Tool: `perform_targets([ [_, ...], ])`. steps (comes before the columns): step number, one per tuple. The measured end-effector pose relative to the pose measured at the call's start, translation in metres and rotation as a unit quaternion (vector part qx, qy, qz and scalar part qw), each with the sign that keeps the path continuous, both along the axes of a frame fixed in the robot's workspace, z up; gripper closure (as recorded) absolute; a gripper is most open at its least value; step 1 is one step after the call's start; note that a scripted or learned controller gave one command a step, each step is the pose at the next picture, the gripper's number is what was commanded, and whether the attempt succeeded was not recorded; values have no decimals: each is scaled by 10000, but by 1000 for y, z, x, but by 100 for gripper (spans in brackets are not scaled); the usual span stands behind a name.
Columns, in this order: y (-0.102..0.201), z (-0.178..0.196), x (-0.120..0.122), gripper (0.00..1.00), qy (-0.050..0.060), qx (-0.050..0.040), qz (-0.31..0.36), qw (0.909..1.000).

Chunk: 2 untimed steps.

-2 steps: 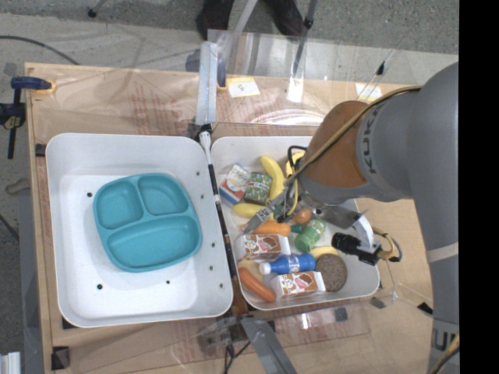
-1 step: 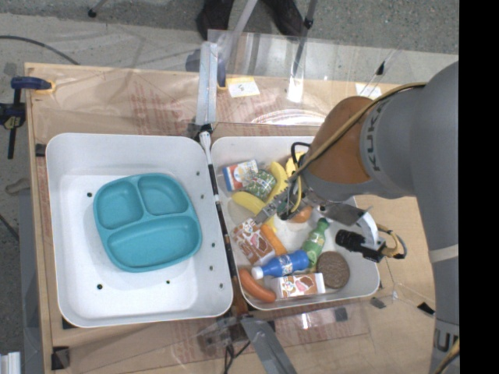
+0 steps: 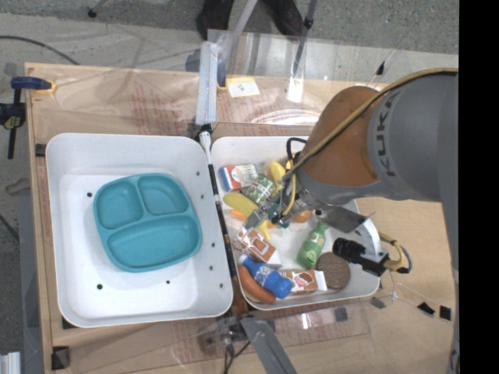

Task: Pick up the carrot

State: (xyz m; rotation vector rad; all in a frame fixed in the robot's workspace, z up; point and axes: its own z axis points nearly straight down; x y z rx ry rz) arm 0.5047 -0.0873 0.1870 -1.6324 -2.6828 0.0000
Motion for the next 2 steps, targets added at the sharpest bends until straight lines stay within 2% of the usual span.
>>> perform_targets([
  [1, 23, 9, 81, 100, -3, -8, -1331, 9911],
  [2, -28, 21, 41, 100, 15, -4, -2155, 9765],
])
